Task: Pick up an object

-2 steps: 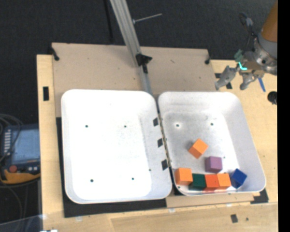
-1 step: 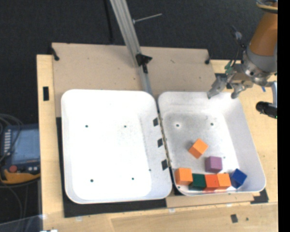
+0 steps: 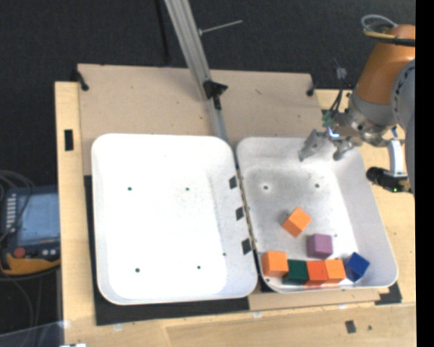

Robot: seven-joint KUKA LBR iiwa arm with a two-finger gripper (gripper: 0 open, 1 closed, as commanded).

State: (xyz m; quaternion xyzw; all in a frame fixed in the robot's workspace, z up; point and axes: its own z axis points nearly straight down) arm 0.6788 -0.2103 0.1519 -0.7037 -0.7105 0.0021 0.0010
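Fingers [image 3: 308, 149] hanging spread apart, gripping nothing, hovering over the far right corner of the right bin [image 3: 271, 157], just inside its far wall. Reaching in from the right on the grey arm [image 3: 380, 78] with its orange band.

Looking toward the near end of the same bin for anything to pick. Finding the lone orange cube [image 3: 296, 221] as the closest candidate: lying well apart from the fingers, toward the camera and slightly to the left, near the bin's middle, turned cornerwise to the walls and touching nothing. Seeing the purple cube [image 3: 320, 245] just beyond it toward the near wall, close beside but seemingly not touching.

Noting a row of cubes [image 3: 317, 270] crowding the near wall: orange, green, two more orange, then a blue cube [image 3: 356, 265] at the right end, packed side by side and pressing against the rim, so likely leaving little room for a finger on either side.

Judging the coming move as a travel along the bin's length, from far wall toward near wall, then a descent. Judging also that, the orange cube sitting rotated, turning the wrist to meet its flat faces would probably be needed.

Leaving aside the left bin [image 3: 166, 215] on the desk [image 3: 130, 100], as it is off the line between fingers and cubes.
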